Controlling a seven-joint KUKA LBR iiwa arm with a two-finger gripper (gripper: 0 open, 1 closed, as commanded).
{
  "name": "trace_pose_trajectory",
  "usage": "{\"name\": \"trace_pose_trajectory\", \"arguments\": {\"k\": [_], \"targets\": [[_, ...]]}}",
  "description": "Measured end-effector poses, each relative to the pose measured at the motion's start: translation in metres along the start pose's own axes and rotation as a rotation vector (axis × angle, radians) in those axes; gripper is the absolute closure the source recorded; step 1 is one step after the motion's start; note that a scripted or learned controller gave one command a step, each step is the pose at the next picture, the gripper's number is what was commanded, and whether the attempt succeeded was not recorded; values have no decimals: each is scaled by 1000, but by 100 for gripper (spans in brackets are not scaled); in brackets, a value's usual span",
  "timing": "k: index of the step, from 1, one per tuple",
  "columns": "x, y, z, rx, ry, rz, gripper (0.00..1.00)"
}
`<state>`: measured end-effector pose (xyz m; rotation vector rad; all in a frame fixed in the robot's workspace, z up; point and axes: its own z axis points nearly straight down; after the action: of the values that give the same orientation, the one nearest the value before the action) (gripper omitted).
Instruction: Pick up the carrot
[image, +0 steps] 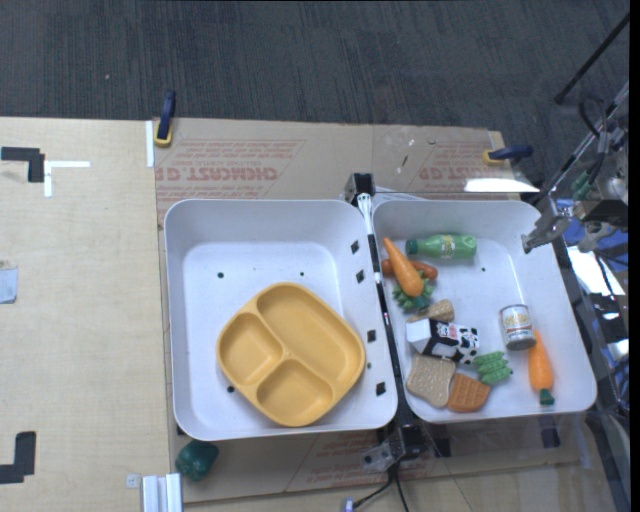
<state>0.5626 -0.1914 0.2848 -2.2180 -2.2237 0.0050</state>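
Two carrots lie in the right bin (560, 300). One carrot (399, 264) rests at the bin's left side, tilted, with its green leaves (411, 290) toward the front. The other carrot (540, 365) lies near the right wall, its green end (546, 397) pointing to the front. My gripper (543, 230) hangs over the bin's back right corner, well away from both carrots, at the end of the arm (600, 190) that comes in from the right. Nothing shows in its grasp.
The right bin also holds a green bottle (443, 246), a small can (517, 327), a toast slice (431, 380), a black-and-white carton (447, 341) and green pods (491, 368). A yellow divided plate (290, 352) sits in the left bin (190, 300). A green object (197, 458) lies outside its front.
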Motion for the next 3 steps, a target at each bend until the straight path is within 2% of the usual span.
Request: {"name": "trace_pose_trajectory", "arguments": {"k": [1,2,3], "targets": [[79,27,66,3,2,181,0],[88,34,168,-2,0,222,0],[155,29,93,0,1,345,0]]}}
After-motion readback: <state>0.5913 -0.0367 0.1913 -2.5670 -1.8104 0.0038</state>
